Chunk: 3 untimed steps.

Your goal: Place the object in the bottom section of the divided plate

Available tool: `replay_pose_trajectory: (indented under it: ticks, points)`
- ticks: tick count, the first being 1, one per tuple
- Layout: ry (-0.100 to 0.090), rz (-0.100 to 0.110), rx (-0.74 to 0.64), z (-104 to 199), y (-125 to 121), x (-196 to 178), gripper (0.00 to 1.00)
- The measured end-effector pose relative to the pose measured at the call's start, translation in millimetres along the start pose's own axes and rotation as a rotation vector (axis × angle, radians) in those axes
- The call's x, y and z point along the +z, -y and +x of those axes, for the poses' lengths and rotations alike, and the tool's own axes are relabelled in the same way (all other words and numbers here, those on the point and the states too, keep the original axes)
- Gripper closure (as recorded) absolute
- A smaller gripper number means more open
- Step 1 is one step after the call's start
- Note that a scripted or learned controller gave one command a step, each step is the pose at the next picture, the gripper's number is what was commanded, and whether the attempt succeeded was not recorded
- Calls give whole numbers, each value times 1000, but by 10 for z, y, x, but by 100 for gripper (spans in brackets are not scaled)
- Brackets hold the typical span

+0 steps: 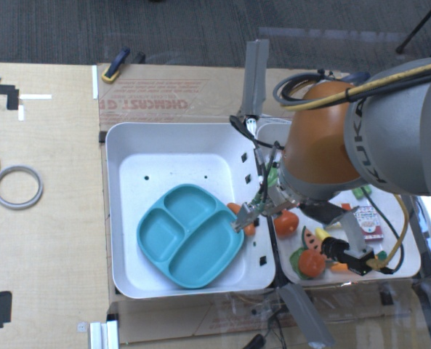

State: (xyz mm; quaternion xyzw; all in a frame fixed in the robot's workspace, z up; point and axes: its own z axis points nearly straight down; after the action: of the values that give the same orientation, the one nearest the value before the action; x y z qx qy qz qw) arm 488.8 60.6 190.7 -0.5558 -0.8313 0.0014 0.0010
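A blue divided plate [190,238] lies tilted in the left white bin [128,158], with two small sections at its upper left and one large section at its lower right. My gripper [246,217] hangs at the plate's right rim, just over the edge of the large section. A small orange object [249,229] shows on both sides of the fingers, and they look shut on it. The grey and orange arm covers much of the right bin [411,257].
The right bin holds red tomato-like pieces [311,263], a watermelon slice [307,236], a red and white packet [368,222] and green items [361,191]. The wall between the bins [267,257] runs just right of the gripper. A tape roll [15,186] lies on the bench at left.
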Motion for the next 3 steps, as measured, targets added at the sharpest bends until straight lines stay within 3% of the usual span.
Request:
replay_pose_trajectory:
  ticks: [1,2,3]
  points:
    - [1,1,1,-15,-5,-84,100]
    - [2,0,242,-58,-879,-37,100]
    - [2,-2,342,265,-1639,-404,100]
